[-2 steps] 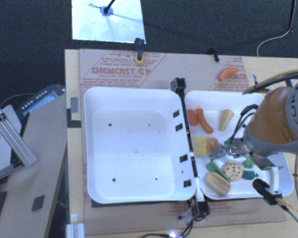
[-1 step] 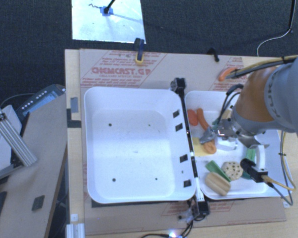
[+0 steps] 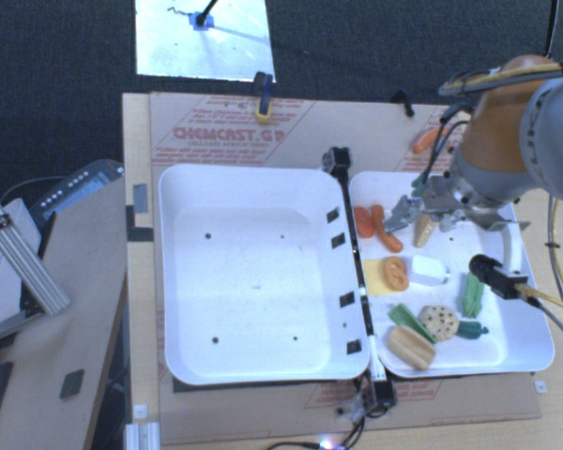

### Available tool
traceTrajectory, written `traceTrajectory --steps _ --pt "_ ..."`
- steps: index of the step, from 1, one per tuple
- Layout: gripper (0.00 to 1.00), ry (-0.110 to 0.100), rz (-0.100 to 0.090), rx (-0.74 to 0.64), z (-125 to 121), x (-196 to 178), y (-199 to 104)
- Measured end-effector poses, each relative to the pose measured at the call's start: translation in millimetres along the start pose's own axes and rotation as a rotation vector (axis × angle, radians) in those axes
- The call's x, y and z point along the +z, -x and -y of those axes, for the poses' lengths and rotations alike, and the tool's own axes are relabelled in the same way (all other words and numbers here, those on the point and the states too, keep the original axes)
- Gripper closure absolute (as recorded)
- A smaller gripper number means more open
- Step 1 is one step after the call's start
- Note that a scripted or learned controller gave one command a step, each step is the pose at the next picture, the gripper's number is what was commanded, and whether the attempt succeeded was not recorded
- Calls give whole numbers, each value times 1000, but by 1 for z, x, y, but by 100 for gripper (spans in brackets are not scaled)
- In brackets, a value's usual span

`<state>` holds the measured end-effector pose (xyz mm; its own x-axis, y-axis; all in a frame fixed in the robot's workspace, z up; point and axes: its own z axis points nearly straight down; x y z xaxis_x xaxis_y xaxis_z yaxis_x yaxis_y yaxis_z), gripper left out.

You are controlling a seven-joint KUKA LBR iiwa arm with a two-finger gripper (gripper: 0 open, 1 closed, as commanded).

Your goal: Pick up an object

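A toy bread roll [image 3: 411, 347] lies closest to the lens at the front of the right-hand bin [image 3: 530, 350], with a speckled cookie [image 3: 439, 321] and a green vegetable piece [image 3: 409, 319] just behind it. Farther back, the arm's jaws [image 3: 422, 216] hang low over the rear of the same bin, spread apart with nothing between them. Just below and ahead of the jaws stands a pale yellow cone-shaped piece [image 3: 423, 230], the likeliest target; two orange-red carrot-like pieces [image 3: 379, 227] lie just to the camera-left of the jaws, and an orange slice [image 3: 395, 272] and a white block [image 3: 428, 271] rest nearer the camera from them. A dark green piece [image 3: 472, 293] sits off to the jaws' other side.

These look like hollow plastic play foods: light, stiff, smooth-skinned and prone to skid or pop out under a pinch. The cone would probably be best taken across its wider middle, not its tapered tip, with the jaws closing squarely on its flanks. The left-hand bin [image 3: 183, 279] on the bench [image 3: 225, 125] sits well away from the jaws.
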<state>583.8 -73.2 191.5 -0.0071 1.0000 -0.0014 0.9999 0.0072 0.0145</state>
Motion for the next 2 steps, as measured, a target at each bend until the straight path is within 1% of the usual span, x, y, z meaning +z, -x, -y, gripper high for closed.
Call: traceTrajectory --steps 1,2 --pt "0 -15 -1 5 -27 113 21" --pt "0 -16 2 -1 -81 107 14"
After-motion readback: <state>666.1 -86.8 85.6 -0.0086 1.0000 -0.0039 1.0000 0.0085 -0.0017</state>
